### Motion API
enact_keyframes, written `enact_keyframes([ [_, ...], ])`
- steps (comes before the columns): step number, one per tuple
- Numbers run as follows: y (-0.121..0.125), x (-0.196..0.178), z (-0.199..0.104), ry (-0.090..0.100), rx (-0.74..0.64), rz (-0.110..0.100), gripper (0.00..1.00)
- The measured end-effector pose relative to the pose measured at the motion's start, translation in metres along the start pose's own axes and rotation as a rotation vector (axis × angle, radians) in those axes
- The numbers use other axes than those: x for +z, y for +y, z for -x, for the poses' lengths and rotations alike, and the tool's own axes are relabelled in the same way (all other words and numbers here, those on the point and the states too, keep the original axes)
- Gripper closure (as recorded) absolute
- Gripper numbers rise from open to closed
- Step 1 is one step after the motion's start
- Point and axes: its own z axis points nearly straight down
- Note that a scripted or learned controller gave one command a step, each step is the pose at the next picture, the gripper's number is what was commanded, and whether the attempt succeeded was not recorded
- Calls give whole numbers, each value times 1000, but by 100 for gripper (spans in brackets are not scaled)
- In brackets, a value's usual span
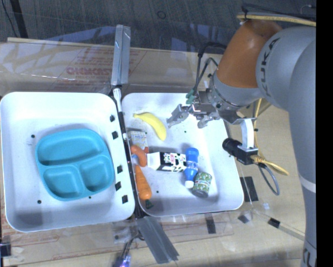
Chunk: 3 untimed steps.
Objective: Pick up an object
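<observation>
Camera view: gripper (190, 114) hangs spread and empty over right bin (229, 194), just right of banana (152, 123), with carrot (142, 183), carton (167, 161), bottle (191, 166), can (202, 184) nearer; nothing picked yet, whole grasp left.

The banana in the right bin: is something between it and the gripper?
Nothing visible is in the way. The gripper is over the right bin, just right of the banana, with bare bin floor between them. The other items lie lower in the bin.
</observation>
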Motion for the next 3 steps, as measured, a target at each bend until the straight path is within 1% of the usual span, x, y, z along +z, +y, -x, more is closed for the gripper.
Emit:
enact_keyframes([
  [1,55,123,-22,-1,9,-1,0],
  [2,55,112,-22,-1,5,-2,100],
  [3,55,112,-22,-1,5,-2,0],
])
